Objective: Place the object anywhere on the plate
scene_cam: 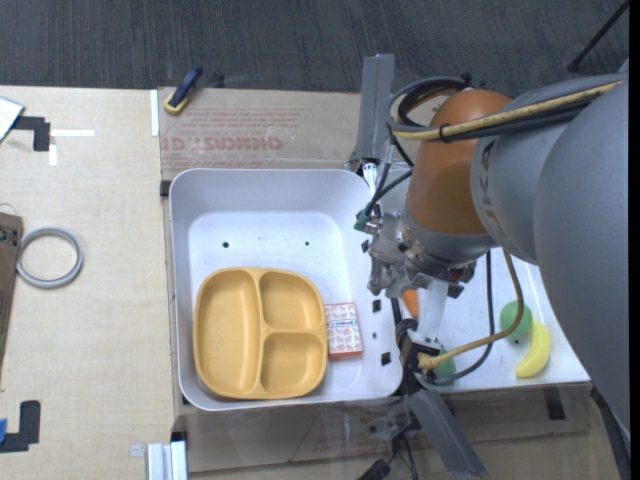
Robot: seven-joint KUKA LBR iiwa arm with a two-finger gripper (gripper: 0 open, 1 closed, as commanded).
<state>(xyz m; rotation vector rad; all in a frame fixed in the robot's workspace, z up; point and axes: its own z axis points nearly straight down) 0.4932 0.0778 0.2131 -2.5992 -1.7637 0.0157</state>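
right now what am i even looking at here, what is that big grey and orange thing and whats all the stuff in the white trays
You are looking down at a slant from one fixed camera above a workbench. The big grey and orange thing is a robot arm, reaching in from the right. Its end effector hangs over the seam between two shallow white bins; I cannot tell whether it holds anything.

The left bin holds a yellow plate with three compartments, and a small red-and-white packet touching the plate's right edge. In the right bin, partly hidden by the arm, lie a banana and a green round thing beside it.

On the bench to the left sits a roll of tape.
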